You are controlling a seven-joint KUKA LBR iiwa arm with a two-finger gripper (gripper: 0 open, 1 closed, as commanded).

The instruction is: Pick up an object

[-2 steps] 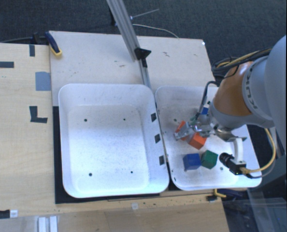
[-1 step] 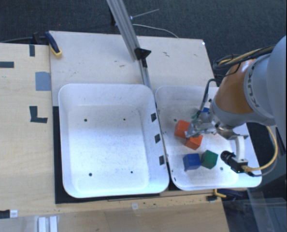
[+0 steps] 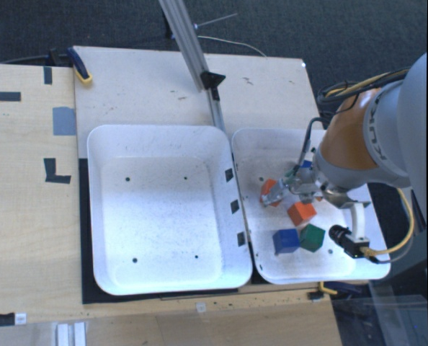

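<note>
Right bin (image 3: 272,265): we see the arm (image 3: 365,143) partly hiding an orange block (image 3: 301,212).
Gripper (image 3: 282,192): we cannot tell its state.

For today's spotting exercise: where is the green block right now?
The green block lies in the right-hand bin, near its front edge, just right of the blue block and just below the orange block.

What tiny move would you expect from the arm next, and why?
Probably a short drop straight down. The tool hangs in the right bin, right beside a small orange-and-white object; the orange block, blue block and green block lie farther off.
</note>
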